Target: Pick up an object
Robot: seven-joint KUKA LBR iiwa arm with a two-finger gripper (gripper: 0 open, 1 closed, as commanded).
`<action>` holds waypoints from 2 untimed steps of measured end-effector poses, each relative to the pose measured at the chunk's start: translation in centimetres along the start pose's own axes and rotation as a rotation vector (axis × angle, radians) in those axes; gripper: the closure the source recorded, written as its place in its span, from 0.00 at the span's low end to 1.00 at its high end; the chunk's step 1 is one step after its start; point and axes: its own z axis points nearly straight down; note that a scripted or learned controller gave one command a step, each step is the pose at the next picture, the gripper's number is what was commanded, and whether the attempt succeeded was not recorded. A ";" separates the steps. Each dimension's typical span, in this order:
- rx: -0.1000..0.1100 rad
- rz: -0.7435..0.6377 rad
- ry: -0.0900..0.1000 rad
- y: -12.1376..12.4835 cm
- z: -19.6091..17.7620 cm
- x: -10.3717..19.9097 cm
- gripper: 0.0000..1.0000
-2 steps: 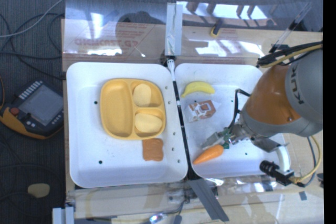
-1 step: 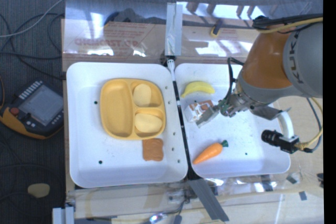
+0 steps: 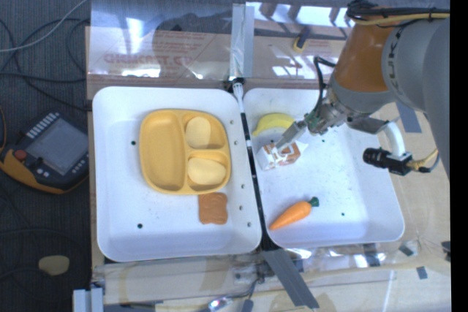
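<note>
Small white carton with an orange pattern (image 3: 281, 154) lies in the right-hand shallow white bin (image 3: 365, 219), at its upper left part, close to the divider between the two bins and a little right of the frame's centre. Touching its upper edge, or nearly so, is a pale yellow rounded object (image 3: 270, 122), perhaps a lemon-shaped toy, tucked toward the bin's upper left corner. The grey arm with the orange band (image 3: 380, 55) comes in from the upper right of the frame, and its slender tool (image 3: 287, 138) slants down and to the left so that its tip sits just above the carton, between the carton and the yellow object; whether the tool is open or closed cannot be told from this angle, and nothing can be seen clamped in it. Lower in the same bin, well apart from the carton, an orange plastic carrot with a green top (image 3: 292, 213) lies tilted, green end toward the upper right. The left-hand shallow white bin (image 3: 117, 230) holds a yellow compartment tray (image 3: 162, 153) with two pale rounded pieces in its right-hand sections, and a brown square biscuit-like piece (image 3: 213, 208) lies just below the tray's lower right corner. At the left edge of the frame, on the dark carpet beside the worktop, rests a grey and orange control pendant (image 3: 45, 151).
</note>
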 end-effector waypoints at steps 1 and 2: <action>-0.013 -0.049 -0.005 3.2 6.2 -1.4 0.00; -0.004 0.113 0.001 5.8 6.3 -3.3 0.00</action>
